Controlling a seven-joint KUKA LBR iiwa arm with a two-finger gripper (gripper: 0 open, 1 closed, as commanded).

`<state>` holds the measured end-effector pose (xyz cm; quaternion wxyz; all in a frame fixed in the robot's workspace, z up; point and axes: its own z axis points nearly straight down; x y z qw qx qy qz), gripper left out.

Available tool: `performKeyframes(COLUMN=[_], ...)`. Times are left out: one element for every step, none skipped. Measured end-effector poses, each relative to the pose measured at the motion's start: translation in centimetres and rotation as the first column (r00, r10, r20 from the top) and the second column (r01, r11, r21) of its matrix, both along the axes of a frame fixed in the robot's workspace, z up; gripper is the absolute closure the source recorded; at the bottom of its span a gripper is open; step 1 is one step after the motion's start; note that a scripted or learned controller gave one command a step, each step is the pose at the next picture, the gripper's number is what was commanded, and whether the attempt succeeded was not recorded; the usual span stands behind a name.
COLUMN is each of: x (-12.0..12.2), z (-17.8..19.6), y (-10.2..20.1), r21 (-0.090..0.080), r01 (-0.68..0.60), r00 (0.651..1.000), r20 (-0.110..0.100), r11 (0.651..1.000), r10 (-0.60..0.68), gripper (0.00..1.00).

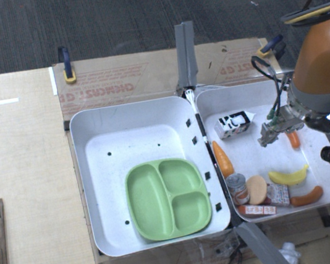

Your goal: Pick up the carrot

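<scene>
Reaching the carrot [222, 157] meant crossing the right bin [244, 101] leftward, since it lay along the left wall, beside the can [237, 187]. The gripper [272, 131] hovered mid-bin near a small orange piece [293, 139], its opening impossible to tell. Descending along the carrot's length would probably avoid the wall.
</scene>
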<state>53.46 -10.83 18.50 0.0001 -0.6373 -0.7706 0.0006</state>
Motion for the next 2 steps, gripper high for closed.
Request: performKeyframes(x=[4.7, -2.8], z=[-2.9, -7.8], y=[-1.4, -0.8], r21=[0.000, 0.002], r01=[-0.333, -0.179], r00=[0.943, 0.984], r20=[0.001, -0.002], r11=[0.943, 0.984], r10=[0.333, 0.179], gripper=[1.00, 1.00])
